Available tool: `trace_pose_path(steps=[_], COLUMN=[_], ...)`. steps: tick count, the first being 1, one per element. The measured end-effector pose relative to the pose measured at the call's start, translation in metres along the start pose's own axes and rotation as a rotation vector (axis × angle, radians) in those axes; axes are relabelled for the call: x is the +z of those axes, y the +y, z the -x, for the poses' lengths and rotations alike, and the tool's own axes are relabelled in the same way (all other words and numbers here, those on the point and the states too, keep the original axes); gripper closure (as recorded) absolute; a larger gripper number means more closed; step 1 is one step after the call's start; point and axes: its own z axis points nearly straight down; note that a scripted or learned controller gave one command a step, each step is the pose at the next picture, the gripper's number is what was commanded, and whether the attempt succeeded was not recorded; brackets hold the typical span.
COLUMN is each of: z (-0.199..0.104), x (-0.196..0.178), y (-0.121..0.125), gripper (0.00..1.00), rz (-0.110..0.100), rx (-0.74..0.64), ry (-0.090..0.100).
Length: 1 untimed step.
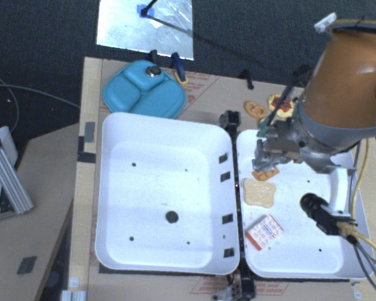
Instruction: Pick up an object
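the hand (265,165) is low in the right bin (296,261), over an orange piece (266,174); i cannot tell its opening.

Fixed above the bench (201,88), looking down at a slant on both white bins: left bin (115,172), right bin (297,258). Far enough to take in dark floor (41,24) beyond.

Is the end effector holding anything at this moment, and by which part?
Cannot be told. The end effector sits low in the right bin, over a small orange piece beside the tan cookie-like piece.
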Motion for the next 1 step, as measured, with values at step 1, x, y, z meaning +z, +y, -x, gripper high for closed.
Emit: trace_pose_path(steps=[1], z=[-0.0009], x=[0.0055], y=[-0.0004], gripper=[0.00], rz=[-0.008], rx=[0.000], ry=[-0.001])
